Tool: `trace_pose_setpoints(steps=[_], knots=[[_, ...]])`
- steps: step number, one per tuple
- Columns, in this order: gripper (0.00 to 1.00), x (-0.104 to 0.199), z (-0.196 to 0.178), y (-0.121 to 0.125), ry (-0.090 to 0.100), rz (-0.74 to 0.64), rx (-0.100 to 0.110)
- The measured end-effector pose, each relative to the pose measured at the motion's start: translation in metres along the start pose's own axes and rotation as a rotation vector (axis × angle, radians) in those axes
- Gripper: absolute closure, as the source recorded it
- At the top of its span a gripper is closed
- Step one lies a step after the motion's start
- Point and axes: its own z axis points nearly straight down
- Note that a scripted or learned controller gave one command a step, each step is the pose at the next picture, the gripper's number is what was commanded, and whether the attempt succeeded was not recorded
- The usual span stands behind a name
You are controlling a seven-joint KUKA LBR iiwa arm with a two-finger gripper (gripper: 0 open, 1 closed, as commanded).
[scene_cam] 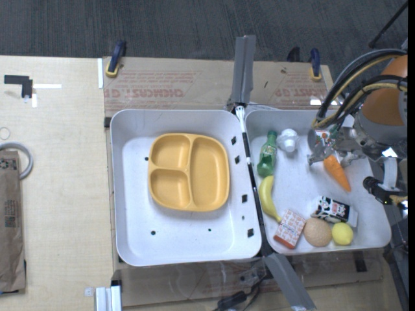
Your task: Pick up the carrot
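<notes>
Gripper (322, 149) over carrot (338, 172) top, contact unclear.

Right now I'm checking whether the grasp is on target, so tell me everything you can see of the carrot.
The carrot is a small orange cone, smooth like a plastic toy, lying in the right bin near its far right side. Its thick end points up-left, under the gripper; its tip points down-right. The gripper sits right at that thick end, though contact is unclear. No other item touches it.
</notes>
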Motion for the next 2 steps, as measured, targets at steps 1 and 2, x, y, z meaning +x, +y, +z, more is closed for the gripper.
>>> trace_pose_setpoints(steps=[1, 2], knots=[[1.00, -0.002, -0.010, 0.000, -0.006, 0.002, -0.002], [1.00, 0.036, -0.102, 0.028, -0.010, -0.360, 0.001]])
